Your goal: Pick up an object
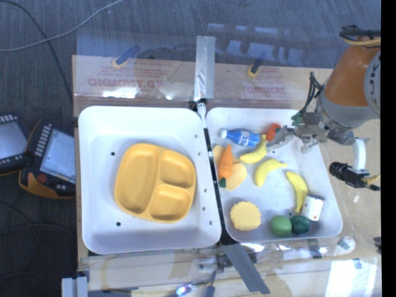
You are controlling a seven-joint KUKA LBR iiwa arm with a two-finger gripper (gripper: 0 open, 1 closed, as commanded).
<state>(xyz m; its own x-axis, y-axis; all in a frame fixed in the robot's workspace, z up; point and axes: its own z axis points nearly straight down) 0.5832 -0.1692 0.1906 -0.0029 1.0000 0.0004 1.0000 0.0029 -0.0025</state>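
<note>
The right bin (328, 184) holds several toy foods. A blue and white bottle (241, 137) and a small red-orange piece (273, 130) lie at its far side. Below them lie a carrot (226, 159), a peach (237, 176) and three bananas (253, 155) (267, 169) (298, 189). Toward the front are a yellow round piece (245, 215), a green lime (281, 225), a dark green item (301, 224) and a white can (312, 207). My gripper (292, 140) hangs over the bin's far right corner, open, with nothing between its fingers.
The left bin (99, 228) holds a yellow divided plate (156, 181). A teach pendant (51, 161) lies on the floor at the left. A black cylinder on a bracket (346, 173) sticks out just right of the right bin.
</note>
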